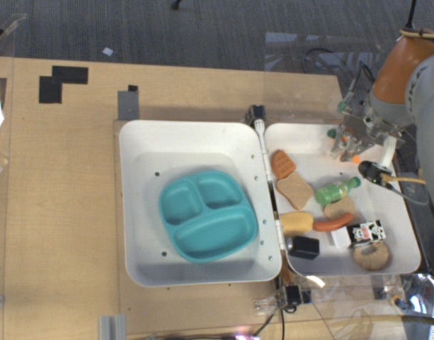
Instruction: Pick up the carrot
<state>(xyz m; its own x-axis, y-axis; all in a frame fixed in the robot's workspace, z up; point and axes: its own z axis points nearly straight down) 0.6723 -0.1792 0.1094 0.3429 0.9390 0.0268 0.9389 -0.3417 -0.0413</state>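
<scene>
The carrot lies at the back of the right bin [408,225] and is mostly hidden. Its small orange end [355,159] shows just right of my gripper [346,147], and a green bit [332,132] shows on the gripper's left. My gripper is low in the bin, directly over the carrot. The grey wrist and orange band rise to the upper right. From this angle I cannot make out whether the carrot is held.
The right bin also holds a brown waffle piece [283,164], a toast slice [295,190], a green bottle [337,190], a yellow block [296,222], a red sausage [332,224], a black box [304,246] and a cow-print carton [365,232]. A teal divided plate [207,214] lies in the left bin [132,190].
</scene>
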